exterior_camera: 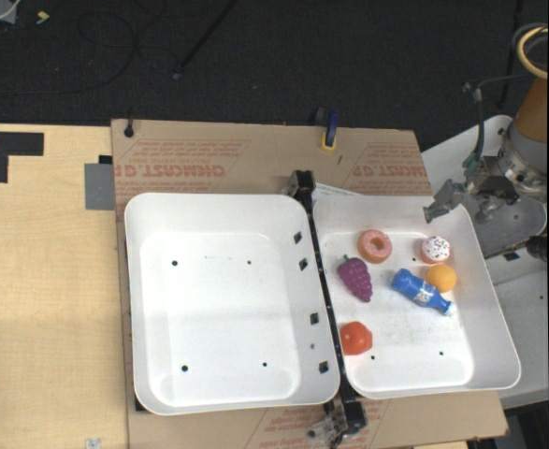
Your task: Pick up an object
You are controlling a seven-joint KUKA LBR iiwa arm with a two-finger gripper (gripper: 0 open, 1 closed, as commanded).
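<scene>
Pincer [461, 195] poised over right bin [498, 344] rim; jaw state indiscernible. Nearest: cupcake [435, 249], orange ball [440, 277], blue bottle [420, 291]. Farther: donut [375, 246], grapes [355, 278], tomato [354, 339].

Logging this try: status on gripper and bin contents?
Gripper above right bin's far right corner, carrying nothing visible. Donut, grapes, blue bottle, tomato untouched. No obstruction.

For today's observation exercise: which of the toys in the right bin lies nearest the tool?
The small pink-and-white cupcake, at the bin's upper right, just above the orange ball. It lies closest to the tool; the other toys lie farther left or lower.
</scene>
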